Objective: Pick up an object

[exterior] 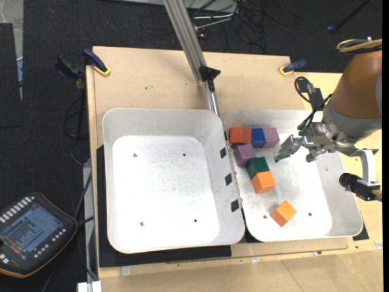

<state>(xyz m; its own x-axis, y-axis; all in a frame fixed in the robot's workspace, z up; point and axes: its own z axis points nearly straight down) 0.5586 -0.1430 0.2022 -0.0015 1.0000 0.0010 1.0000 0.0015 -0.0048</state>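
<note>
1. Orange cube (pixel 283 213) is lying alone nearest the camera in the right bin (pixel 340 224), leaving open room around it.
2. Behind it, five blocks (pixel 256 152) are crowding the bin's left wall, hampering access.
3. Above the bin floor, the gripper (pixel 299 149) is hovering beside them, fingers spread, gripping nothing.

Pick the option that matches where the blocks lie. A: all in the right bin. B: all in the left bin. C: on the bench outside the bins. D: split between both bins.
A: the orange block, green block and the other blocks all sit inside the right bin.
</note>
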